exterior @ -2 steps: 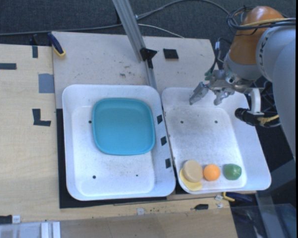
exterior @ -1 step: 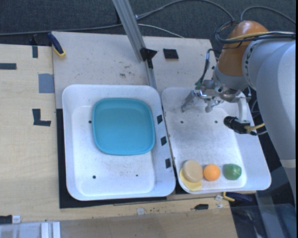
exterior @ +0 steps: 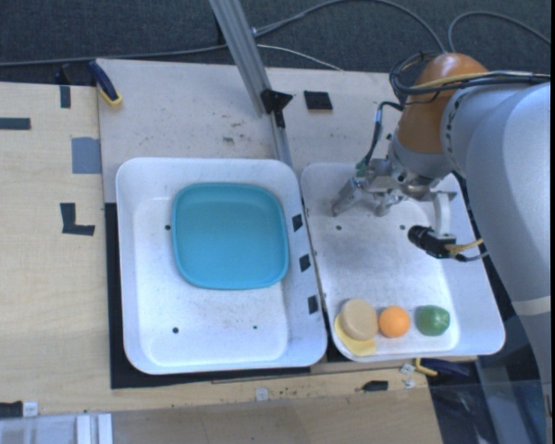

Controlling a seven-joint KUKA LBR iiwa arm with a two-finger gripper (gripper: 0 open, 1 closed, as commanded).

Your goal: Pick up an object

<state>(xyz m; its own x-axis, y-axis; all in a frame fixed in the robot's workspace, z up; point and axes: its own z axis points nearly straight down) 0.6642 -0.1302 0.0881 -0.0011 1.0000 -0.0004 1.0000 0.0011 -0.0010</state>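
Observation:
My gripper (exterior: 359, 207) hangs over the far left part of the right bin (exterior: 398, 266), below the orange band (exterior: 435, 100) of the arm. Its two fingers (exterior: 339, 206) are spread apart, open, with nothing between them. Along the right bin's near edge lie three small objects in a row: a tan round piece (exterior: 358, 319) resting on a yellow one (exterior: 351, 343), an orange ball (exterior: 394, 322) and a green ball (exterior: 433, 320). They sit well toward the front of the bin, apart from the gripper.
The left bin (exterior: 148, 276) holds a teal square plate (exterior: 229, 235). A metal pole (exterior: 250, 63) slants down to the gap between the bins. A black fitting (exterior: 433, 241) on the arm juts over the right bin's right side.

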